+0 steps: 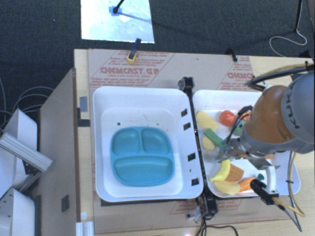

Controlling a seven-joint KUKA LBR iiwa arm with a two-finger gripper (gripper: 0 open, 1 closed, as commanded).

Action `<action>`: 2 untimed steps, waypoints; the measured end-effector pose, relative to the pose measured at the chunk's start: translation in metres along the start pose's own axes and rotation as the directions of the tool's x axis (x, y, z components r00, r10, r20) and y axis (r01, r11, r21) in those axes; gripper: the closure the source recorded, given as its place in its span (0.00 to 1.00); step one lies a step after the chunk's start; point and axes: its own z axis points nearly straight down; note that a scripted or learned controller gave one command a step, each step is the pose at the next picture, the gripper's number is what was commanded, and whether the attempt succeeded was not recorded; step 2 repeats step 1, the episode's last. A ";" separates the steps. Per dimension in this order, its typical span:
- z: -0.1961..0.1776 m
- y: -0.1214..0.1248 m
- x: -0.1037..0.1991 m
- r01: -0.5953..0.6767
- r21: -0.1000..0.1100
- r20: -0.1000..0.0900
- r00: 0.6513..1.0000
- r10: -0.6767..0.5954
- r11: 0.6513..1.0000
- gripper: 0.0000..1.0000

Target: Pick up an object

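Note:
In the right bin (199, 100) lie several toy foods. A yellow piece (206, 118) and a red tomato (227, 117) sit at the back. A green piece (212, 135) lies over a small yellow one (208, 144). Near the front are a banana (224, 170), an orange wedge (236, 173), a yellow lump (226, 187) and a carrot (246, 183). My gripper (224, 152) hangs low over the middle of this bin, between the green piece and the banana. The arm's grey and orange wrist (268, 119) hides the bin's right half.
The left bin (106, 132) holds a blue divided plate (142, 156). A black divider with clips (193, 132) runs between the bins. Cables (285, 208) trail off the arm at the front right. Cardboard (162, 68) lies behind both bins.

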 end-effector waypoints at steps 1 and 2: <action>-0.095 0.056 0.060 0.011 -0.009 -0.002 1.000 -0.011 1.000 1.00; -0.095 0.056 0.060 0.011 -0.009 -0.002 1.000 -0.011 1.000 1.00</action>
